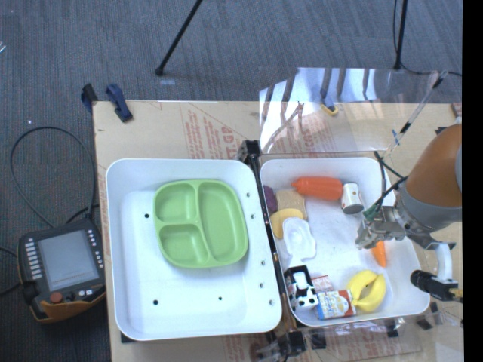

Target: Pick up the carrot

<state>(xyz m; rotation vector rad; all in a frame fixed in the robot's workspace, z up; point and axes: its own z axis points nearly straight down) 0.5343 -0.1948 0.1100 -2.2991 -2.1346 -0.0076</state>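
Whether end effector (375,236) is clenched cannot be told; it sits just above the small orange carrot (380,255), placed for grasping.

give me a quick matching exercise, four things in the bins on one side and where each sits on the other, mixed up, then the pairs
Things:
1. green divided plate
2. large carrot
3. banana
4. small orange carrot

Places:
A. near front of right bin, beside a small carton
B. just under the gripper, right side of right bin
C. in the left bin
D. far end of right bin, next to a white cup

Pairs: 1-C, 2-D, 3-A, 4-B
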